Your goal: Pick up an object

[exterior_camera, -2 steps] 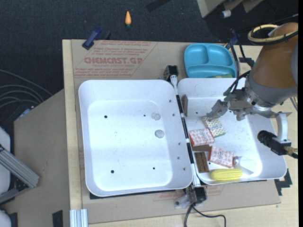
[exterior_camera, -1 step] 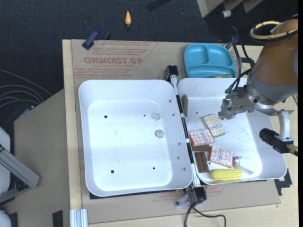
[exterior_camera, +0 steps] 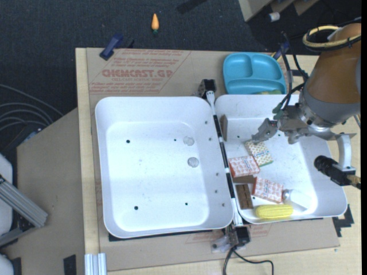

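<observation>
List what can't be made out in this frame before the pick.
- pincer: blurred in the camera view; open or shut is unclear, and so is whether it touches anything.
- Small boxes in the right bin: print too small to read.
- Brown block: its left side runs under the bin rim.
- Blue tray: near edge hidden by the right bin.
- Arm: cut off at the right edge.

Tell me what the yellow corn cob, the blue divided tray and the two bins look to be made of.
Corn cob: probably moulded plastic or rubber, a toy; uniform yellow, slight sheen.
Blue tray: likely plastic; smooth, one even colour, rounded moulded compartments.
Bins: seemingly thin white plastic; glossy, with rounded formed corners and rims.
</observation>
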`<state>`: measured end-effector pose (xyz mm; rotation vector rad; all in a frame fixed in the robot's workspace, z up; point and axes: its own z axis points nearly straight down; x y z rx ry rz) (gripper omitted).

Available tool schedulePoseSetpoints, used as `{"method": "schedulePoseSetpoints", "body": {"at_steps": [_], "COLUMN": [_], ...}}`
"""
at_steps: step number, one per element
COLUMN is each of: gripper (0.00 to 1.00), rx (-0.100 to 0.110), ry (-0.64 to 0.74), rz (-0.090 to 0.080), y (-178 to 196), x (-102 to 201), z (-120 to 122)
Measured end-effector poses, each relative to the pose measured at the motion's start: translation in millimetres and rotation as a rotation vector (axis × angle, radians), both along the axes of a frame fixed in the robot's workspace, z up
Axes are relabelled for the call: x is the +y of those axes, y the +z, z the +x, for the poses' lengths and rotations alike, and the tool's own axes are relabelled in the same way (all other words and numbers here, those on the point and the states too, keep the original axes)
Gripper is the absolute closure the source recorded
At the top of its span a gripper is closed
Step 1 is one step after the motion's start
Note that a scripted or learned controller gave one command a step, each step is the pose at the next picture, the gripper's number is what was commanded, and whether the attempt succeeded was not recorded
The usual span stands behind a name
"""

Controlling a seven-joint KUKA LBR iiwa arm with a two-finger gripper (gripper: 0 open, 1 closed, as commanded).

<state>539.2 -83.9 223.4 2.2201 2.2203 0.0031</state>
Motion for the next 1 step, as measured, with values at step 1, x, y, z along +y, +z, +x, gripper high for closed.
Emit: {"method": "schedulePoseSetpoints", "body": {"at_steps": [1], "gripper": [0.00], "rx": [0.006], "ry": [0.001], "rz": [0.002], "y": [23.9], "x": [29.2], "z": [-32.8]}}
